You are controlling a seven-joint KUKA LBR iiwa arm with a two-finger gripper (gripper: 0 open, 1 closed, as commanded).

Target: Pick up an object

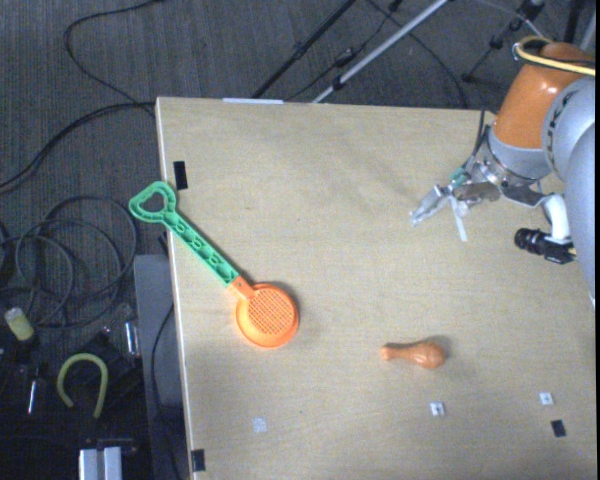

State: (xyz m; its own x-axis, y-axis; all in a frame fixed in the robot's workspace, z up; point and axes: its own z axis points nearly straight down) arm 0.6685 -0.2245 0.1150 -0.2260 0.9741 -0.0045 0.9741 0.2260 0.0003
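Looking down, I see my gripper (443, 211) hanging with jaws apart and empty over the table (330, 158). The orange pear-shaped toy (416, 353) lies well below it; probably light, smooth plastic, rolls easily, so I'd pinch its fat end.

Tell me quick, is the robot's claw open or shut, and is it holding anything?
Gripper: open, fingers spread apart, holding nothing; it hangs over the bare board, away from the orange toy.
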